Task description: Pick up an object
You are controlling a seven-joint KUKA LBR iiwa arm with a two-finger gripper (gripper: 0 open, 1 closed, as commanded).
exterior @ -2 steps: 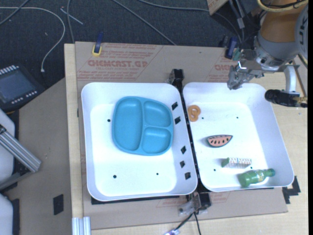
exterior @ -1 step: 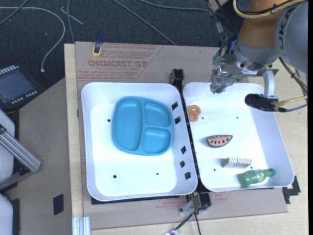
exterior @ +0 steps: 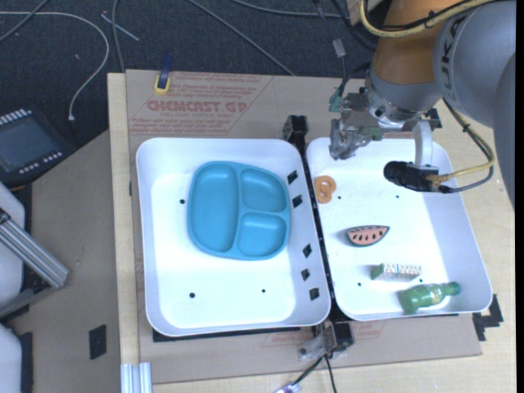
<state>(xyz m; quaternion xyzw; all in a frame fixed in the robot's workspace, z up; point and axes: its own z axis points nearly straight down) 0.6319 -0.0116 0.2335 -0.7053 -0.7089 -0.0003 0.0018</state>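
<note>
The pincer (exterior: 342,147) hangs over the right bin's (exterior: 458,244) far-left corner; its state is unclear. Just below it lies an orange pretzel (exterior: 325,188), with a watermelon slice (exterior: 366,235) and green bottle (exterior: 427,295) further down.

The arm (exterior: 483,47) is smooth grey with a rounded orange band (exterior: 413,35); yellow and black cables loop around it.
</note>
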